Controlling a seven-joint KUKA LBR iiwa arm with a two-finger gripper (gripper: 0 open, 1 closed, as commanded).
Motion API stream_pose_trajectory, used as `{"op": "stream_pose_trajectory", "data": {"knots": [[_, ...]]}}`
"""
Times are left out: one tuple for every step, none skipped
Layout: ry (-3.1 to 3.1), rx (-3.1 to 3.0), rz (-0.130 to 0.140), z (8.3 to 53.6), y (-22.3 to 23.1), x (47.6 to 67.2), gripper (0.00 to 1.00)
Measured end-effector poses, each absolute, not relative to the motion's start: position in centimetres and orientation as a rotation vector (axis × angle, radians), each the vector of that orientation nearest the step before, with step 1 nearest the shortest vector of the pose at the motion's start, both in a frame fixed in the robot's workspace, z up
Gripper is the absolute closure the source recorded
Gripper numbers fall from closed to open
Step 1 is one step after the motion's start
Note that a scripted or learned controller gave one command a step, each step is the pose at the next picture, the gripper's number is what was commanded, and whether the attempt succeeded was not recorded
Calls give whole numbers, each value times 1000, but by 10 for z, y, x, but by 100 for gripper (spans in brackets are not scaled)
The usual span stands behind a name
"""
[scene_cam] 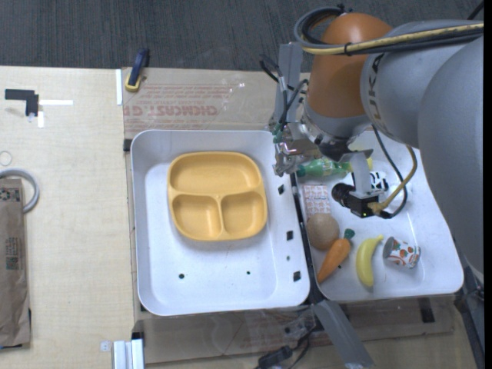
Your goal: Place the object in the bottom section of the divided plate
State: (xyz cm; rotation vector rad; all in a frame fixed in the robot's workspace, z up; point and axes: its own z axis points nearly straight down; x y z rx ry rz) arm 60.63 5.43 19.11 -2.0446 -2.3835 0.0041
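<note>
**Crowded bin and a hidden grip put the plate drop at risk**

The end effector (290,154) hangs over the seam between the two white bins, at the upper corner of the right bin (430,279). Whether it is apart, together or clamped on anything cannot be told; the wrist hardware hides it. A green-and-clear packet (323,167) lies just beside it toward the right, but nothing shows that packet being gripped.

The task names only "the object", so the target is a judgement. The candidates lie below and right of the end effector in the right bin: a brown potato (323,229), a carrot (334,258) touching it, a banana (367,261) beside that, and a small printed cup (400,254) farther right. The yellow divided plate (218,195) sits to the end effector's left in the left bin (215,287), well apart from those items.

Likely troubles: the potato and carrot touch, so a grab at one may nudge or drag the other; round produce can roll out of a pinch. The raised rims at the seam stand between pick and plate, and a low carry could clip them. The plate's lower side holds two compartments, so a loose release could land across the divider.

The surface is pale wood with a cardboard sheet (192,98) under the bins; dark carpet (154,14) lies beyond.
</note>
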Motion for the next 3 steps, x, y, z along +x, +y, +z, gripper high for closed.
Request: {"op": "stream_pose_trajectory", "data": {"knots": [[-2312, -2126, 4, 239, 159, 591, 100], [-2113, -2323, 10, 179, 223, 537, 100], [-2086, -2347, 9, 217, 193, 477, 100]]}}
